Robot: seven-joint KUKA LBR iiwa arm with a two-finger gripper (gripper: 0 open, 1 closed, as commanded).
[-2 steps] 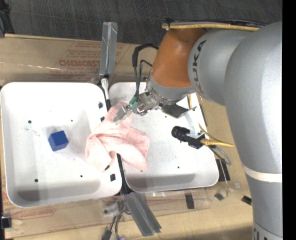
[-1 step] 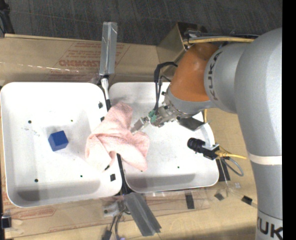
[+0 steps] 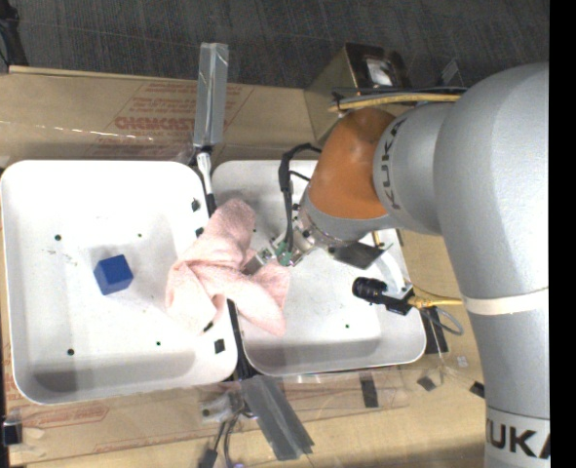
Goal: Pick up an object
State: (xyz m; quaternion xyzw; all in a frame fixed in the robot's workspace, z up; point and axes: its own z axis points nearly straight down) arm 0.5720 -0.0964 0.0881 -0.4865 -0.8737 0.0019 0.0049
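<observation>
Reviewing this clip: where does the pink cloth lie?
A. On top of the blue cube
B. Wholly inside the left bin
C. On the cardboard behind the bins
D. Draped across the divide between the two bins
D: the pink cloth spreads over the shared edge, partly in the left bin and partly in the right bin, while the blue cube sits apart from it in the left bin.

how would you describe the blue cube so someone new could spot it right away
Start with the left white bin, the one farther from the arm. The blue cube sits alone on its floor, left of the pink cloth draped over the divide between the bins. It is small, hard-edged and blue.
</observation>
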